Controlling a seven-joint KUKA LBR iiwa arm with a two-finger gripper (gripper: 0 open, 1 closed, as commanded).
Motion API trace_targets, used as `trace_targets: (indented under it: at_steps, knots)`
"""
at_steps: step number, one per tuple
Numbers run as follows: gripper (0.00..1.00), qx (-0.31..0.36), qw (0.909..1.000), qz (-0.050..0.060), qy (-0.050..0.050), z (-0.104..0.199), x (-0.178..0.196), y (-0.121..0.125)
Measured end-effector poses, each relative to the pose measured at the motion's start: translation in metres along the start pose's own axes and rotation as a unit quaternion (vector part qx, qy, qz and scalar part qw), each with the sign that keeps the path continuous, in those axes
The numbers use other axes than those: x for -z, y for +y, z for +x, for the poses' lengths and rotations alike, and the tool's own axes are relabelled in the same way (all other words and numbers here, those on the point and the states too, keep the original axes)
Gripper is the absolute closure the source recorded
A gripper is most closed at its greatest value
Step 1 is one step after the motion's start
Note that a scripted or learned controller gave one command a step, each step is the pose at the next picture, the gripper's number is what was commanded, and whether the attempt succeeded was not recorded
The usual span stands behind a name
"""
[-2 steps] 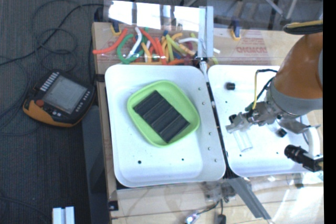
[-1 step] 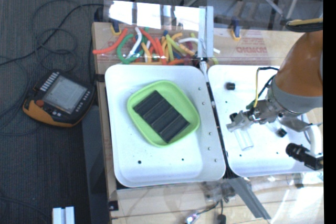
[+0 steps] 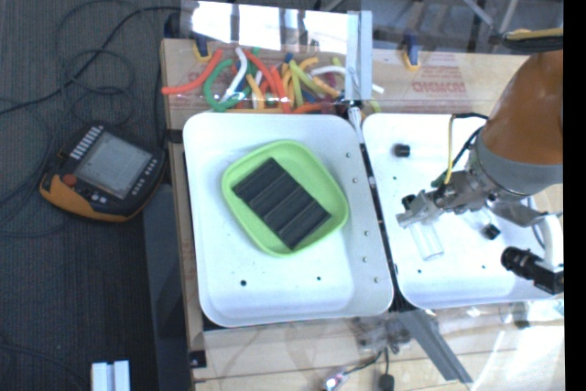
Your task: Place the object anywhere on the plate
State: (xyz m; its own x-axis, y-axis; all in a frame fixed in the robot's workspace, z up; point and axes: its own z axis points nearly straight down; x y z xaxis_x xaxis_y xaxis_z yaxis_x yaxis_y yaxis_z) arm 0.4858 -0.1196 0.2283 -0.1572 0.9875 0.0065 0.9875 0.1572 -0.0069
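The gripper point(image 3: 414, 208) hangs low over the right bin point(image 3: 430, 275). Whether it is open, or has hold of anything, we cannot tell, because it is a grey blur. Just below it lies a pale, see-through piece point(image 3: 428, 240) on the bin floor, probably the object, though its outline is too faint to give a long axis. A small black item point(image 3: 400, 150) sits further back. The green plate point(image 3: 322, 169) lies in the left bin point(image 3: 275, 293), already carrying a dark ribbed block point(image 3: 280, 201).

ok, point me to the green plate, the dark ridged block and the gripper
green plate point(image 3: 240, 168): camera view, bare upper-left rim, in the left bin.
dark ridged block point(image 3: 281, 201): camera view, middle of its top face, lying on the plate.
gripper point(image 3: 409, 211): camera view, at the fingertips, over the right bin.
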Motion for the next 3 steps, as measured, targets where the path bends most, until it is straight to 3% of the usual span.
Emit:
trace_targets:
  at_steps: [3]
  knots:
    - [1.00,0.003,1.0000,0.002,0.002,0.003,0.024,0.002]
